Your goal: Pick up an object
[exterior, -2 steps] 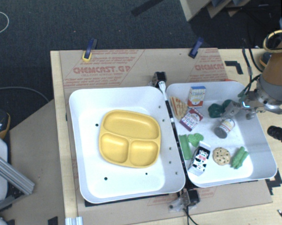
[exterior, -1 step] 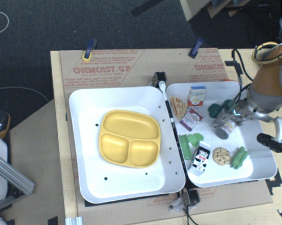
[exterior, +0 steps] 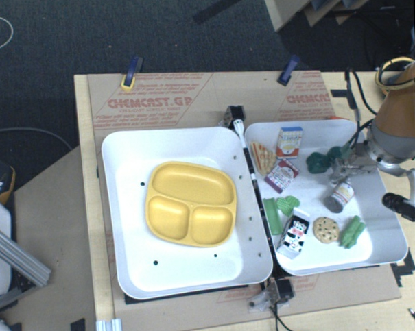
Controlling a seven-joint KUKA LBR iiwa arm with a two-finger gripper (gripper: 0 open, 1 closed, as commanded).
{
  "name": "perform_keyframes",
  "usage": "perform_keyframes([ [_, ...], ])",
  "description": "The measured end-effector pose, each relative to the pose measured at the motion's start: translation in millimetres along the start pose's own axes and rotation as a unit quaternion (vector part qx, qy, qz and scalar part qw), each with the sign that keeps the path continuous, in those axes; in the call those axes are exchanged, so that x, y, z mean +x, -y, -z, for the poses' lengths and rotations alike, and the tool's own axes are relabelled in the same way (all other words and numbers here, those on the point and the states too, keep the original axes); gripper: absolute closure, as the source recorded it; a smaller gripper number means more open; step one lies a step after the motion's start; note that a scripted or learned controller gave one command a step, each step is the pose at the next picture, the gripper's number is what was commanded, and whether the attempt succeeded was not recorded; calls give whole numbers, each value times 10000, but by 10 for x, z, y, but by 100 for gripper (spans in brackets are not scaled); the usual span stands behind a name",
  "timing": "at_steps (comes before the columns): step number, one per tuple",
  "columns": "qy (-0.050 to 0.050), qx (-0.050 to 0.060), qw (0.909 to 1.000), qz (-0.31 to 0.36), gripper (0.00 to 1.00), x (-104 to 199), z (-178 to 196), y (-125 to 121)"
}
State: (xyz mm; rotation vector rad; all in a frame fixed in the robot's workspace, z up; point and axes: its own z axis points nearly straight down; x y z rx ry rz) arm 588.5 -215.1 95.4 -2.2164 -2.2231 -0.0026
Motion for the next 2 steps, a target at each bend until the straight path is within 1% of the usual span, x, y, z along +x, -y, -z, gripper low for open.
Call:
perform_keyframes([
  [1, 29, -41, 10000, -3, 100, 85, 588, -54],
  [2, 30, -41, 10000, -4, 100, 111, 1076, -155],
])
